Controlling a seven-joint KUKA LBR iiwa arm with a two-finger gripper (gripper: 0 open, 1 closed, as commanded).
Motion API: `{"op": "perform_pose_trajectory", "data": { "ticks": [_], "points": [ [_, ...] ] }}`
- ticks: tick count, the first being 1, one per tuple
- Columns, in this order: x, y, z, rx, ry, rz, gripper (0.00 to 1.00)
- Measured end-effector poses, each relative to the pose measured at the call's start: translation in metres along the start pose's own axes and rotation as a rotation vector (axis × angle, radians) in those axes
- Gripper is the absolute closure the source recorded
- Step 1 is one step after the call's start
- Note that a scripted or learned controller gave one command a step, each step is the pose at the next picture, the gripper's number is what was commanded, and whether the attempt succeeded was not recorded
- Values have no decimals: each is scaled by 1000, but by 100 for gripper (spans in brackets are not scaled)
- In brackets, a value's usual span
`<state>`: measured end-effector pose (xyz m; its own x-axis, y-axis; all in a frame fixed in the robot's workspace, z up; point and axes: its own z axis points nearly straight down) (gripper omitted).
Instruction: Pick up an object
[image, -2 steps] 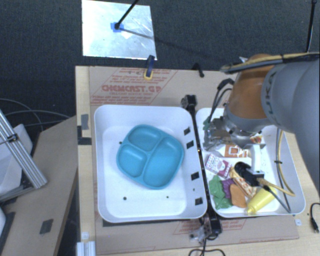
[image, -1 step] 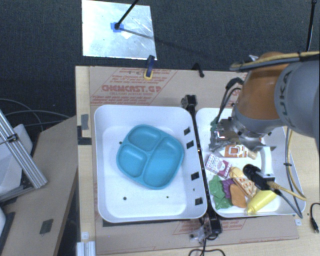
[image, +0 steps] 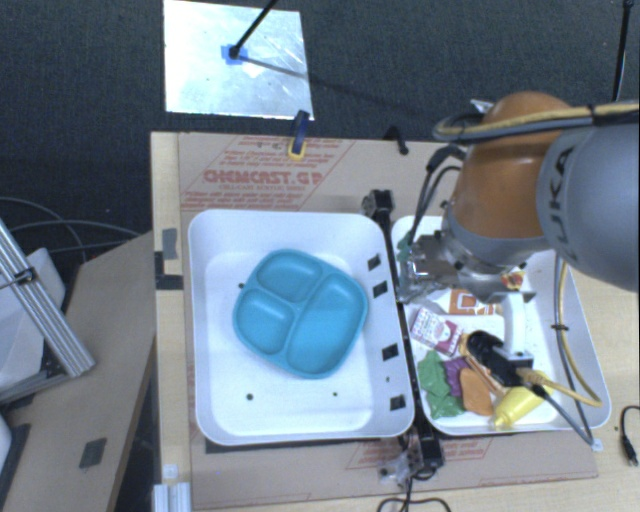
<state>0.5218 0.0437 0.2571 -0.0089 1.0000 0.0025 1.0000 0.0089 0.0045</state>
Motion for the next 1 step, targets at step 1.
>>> {"op": "perform_pose_trajectory", "data": {
  "ticks": [1],
  "points": [
    [35, -26, -34, 0, 0, 0, 100]
  ]
}}
